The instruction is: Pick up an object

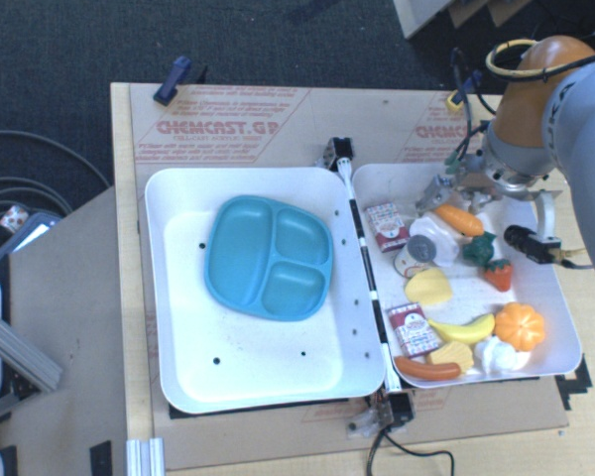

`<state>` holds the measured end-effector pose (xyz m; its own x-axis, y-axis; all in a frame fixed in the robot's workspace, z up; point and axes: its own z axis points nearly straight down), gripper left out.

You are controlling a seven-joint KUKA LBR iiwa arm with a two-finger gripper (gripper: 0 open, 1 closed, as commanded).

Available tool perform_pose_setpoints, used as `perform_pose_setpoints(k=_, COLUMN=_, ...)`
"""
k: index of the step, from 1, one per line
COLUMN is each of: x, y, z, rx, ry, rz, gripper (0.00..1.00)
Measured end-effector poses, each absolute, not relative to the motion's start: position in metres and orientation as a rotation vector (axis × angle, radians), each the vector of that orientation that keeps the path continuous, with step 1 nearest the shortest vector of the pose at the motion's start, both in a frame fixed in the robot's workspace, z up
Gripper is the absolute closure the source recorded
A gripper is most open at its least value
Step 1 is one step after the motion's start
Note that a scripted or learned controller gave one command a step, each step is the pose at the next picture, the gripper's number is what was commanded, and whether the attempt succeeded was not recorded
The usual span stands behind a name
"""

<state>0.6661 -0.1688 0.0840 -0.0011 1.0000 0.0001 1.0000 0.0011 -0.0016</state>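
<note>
hand (454, 188) low over right bin's (565, 310) far side, just above carrot (459, 219); grip state can't tell. carrot lies among toy food near bin's back. blue tray (270, 258) in left bin (178, 296).

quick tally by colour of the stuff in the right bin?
Orange: 3, carrot, pumpkin, sausage
Yellow: 3, lemon, banana, wedge
Red: 3, two snack packs, strawberry
White/grey: 2, cup, white piece
Total: 11

Grey arm (580, 117), orange band (535, 92), yellow cable loop (511, 58).
</note>
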Motion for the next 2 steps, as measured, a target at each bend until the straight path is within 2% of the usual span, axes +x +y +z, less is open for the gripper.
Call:
perform_pose_setpoints(k=1, x=0.667, y=-0.169, z=0.096, rx=-2.221, ry=-2.226, rz=0.001, gripper=1.00)
perform_pose_setpoints(k=2, x=0.650, y=-0.125, z=0.165, rx=-2.220, ry=-2.224, rz=-0.002, gripper=1.00)
